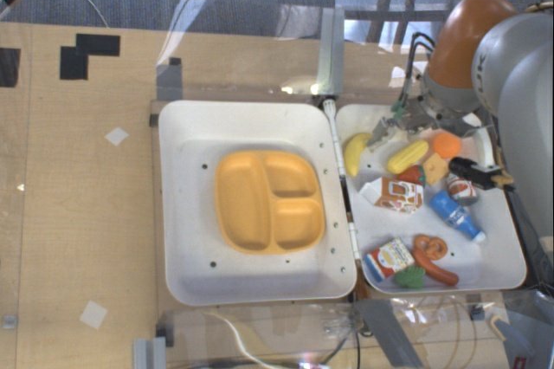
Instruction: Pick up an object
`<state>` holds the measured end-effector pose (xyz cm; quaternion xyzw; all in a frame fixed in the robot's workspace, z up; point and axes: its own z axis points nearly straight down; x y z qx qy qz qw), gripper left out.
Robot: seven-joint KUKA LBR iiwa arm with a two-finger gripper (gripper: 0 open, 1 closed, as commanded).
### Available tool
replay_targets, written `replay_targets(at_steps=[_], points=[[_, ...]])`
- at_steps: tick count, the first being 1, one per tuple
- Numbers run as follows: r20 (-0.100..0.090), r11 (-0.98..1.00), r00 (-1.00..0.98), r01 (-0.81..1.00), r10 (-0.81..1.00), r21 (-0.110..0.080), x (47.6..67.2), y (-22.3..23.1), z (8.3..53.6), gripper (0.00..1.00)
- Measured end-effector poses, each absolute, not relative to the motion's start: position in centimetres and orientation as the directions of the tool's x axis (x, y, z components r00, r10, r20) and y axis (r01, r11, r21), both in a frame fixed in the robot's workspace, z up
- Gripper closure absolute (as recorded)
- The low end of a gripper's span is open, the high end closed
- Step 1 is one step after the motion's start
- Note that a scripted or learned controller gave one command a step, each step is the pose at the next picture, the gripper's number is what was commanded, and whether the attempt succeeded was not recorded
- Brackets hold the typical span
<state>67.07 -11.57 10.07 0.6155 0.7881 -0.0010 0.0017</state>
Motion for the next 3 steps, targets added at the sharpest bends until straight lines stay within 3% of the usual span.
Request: replay_targets(at_steps=[1,2,3], points=[[-0.009,0.43,-0.43,0.903,0.903,0.008,64.2,-9.6,8.9,0.0],[-0.014,0.432,-0.432,0.902,0.902,0.017,64.5,-9.5,10.3,1.0],[-0.017,0.434,-0.434,0.901,0.901,0.024,64.8,-9.4,11.5,1.0]])
